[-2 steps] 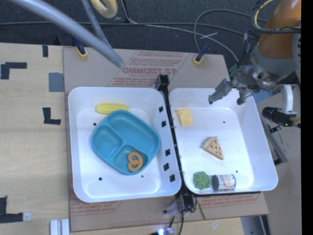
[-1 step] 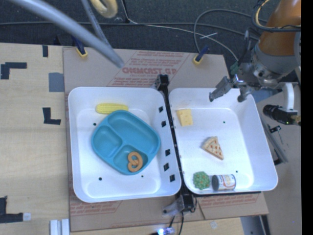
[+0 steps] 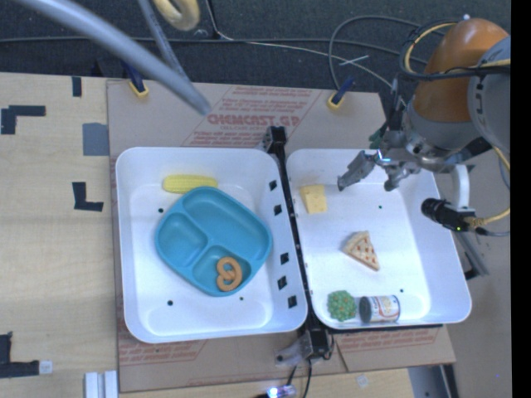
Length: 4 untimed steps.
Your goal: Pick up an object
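Task at an early stage: nothing lifted yet. The hand (image 3: 371,171) hangs over the far part of the right bin (image 3: 431,247), fingers spread apart and nothing between them; released. Taking the cheese cube (image 3: 314,199) as landmark: the hand sits just right of it and slightly farther from the camera. Likely targets, all lying on the right bin's floor: one cheese cube, one pizza slice (image 3: 362,250) nearer the camera and right of the cube, one broccoli floret (image 3: 340,305) and one small can (image 3: 380,308) touching each other, nearer still. Left of the cube, the left bin (image 3: 133,247) holds one blue divided plate (image 3: 207,235), one pretzel (image 3: 226,274) on it, one corn cob (image 3: 190,184). Remaining: descend, close, lift.
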### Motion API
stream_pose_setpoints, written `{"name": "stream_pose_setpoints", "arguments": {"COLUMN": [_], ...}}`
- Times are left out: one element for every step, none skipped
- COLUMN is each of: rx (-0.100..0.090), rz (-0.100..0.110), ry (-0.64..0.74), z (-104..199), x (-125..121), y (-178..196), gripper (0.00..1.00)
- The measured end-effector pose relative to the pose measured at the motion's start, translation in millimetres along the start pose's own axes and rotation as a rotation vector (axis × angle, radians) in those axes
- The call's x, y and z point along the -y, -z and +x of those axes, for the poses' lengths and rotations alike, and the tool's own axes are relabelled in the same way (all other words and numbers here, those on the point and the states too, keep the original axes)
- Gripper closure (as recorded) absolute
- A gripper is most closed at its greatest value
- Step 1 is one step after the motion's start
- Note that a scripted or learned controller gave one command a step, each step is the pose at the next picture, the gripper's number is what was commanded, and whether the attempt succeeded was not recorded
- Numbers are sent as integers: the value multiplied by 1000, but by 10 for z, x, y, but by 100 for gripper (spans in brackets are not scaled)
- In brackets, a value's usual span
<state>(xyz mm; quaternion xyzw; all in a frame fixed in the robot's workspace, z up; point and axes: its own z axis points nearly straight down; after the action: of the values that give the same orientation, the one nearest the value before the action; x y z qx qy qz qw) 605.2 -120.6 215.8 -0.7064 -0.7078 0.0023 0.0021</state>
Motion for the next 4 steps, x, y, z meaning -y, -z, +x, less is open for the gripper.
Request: {"name": "stream_pose_setpoints", "arguments": {"rx": [0,0,0,1], "rz": [0,0,-3,-10], "ry": [-1,-1,1,-1], "z": [20,117,119,21], "x": [16,74,62,39], "y": [-440,-968,-836,-305], "gripper": [0,0,100,100]}}
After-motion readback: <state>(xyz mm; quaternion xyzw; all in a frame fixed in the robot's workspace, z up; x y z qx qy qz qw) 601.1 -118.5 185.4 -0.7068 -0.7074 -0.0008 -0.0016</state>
